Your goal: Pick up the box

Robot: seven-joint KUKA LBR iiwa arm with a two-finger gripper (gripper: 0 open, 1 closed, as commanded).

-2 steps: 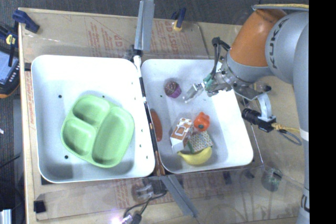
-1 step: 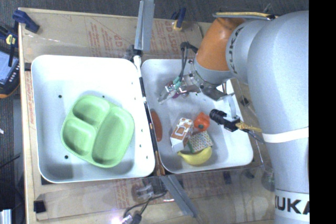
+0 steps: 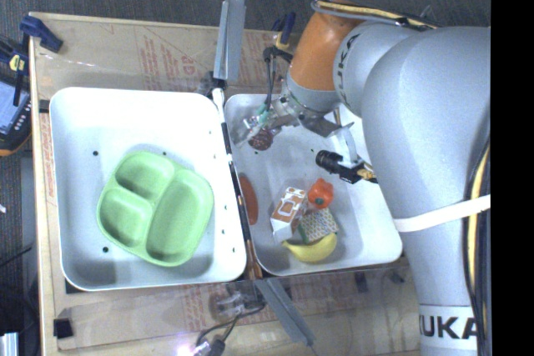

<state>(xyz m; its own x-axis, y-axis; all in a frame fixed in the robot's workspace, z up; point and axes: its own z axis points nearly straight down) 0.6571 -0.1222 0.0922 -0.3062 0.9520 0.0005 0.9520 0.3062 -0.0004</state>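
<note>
The box (image 3: 289, 207) is a small white and orange carton lying in the lower middle of the right bin (image 3: 375, 238). It touches a patterned packet (image 3: 318, 223) and sits just above a banana (image 3: 310, 249). My gripper (image 3: 260, 133) hangs over the bin's upper left corner, well above and left of the box. A small dark red object (image 3: 262, 141) sits right at the gripper's tip; whether it is held is unclear.
A red-orange fruit (image 3: 320, 193) lies beside the box on its right. A brown-red oblong item (image 3: 247, 200) rests against the right bin's left wall. The left bin (image 3: 75, 121) holds a green divided plate (image 3: 156, 208). The arm's grey body covers the right bin's right side.
</note>
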